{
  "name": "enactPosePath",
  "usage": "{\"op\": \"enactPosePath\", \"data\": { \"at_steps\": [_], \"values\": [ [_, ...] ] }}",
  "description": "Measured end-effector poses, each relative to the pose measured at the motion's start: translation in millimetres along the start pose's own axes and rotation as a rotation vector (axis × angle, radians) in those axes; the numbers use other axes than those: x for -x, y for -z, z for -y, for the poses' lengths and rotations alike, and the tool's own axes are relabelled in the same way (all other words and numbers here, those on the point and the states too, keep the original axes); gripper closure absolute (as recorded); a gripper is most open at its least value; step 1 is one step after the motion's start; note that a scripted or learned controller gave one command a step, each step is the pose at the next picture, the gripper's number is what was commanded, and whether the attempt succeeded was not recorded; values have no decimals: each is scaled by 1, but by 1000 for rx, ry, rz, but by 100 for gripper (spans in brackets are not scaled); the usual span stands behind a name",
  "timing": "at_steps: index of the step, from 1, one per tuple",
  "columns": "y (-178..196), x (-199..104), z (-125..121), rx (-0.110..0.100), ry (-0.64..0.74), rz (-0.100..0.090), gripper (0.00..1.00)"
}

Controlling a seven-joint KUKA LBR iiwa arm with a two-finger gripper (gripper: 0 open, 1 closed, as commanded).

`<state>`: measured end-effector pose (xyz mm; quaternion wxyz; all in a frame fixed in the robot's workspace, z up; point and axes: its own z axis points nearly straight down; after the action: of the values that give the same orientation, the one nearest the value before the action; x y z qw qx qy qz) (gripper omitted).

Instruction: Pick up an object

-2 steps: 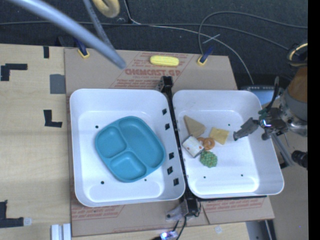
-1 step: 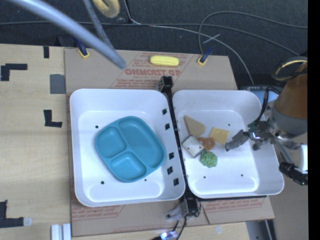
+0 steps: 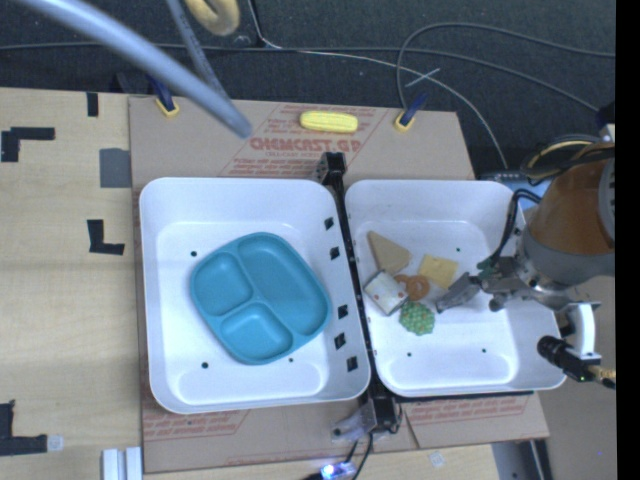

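Observation:
The right bin (image 3: 470, 368) holds a cluster of small items at its left side: a tan wedge (image 3: 388, 253), a yellow square slice (image 3: 437, 269), a small orange piece (image 3: 415, 287), a white block (image 3: 383, 291) and a green broccoli-like piece (image 3: 418, 319). My gripper (image 3: 455, 296) reaches in from the right, low over the bin floor. Its tip lies just right of the orange piece and above-right of the green piece. Nothing is seen held in it. The grey arm with its orange band (image 3: 572, 223) hangs over the bin's right rim.
The left bin (image 3: 165, 368) holds a blue divided plate (image 3: 259, 296). A yellow corn-like item (image 3: 328, 121) lies on the cardboard behind the bins. Black clips (image 3: 333, 168) join the bins along the middle divider. Cables run behind the right bin.

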<state>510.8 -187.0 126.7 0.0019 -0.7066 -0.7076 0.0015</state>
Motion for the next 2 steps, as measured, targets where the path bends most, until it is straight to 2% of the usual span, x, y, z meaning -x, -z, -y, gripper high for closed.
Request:
{"op": "enactPosePath", "data": {
  "at_steps": [1,2],
  "values": [
    [-41,1,-2,9,-3,4,0],
    [-29,1,-2,11,-1,5,100]
  ]
}}
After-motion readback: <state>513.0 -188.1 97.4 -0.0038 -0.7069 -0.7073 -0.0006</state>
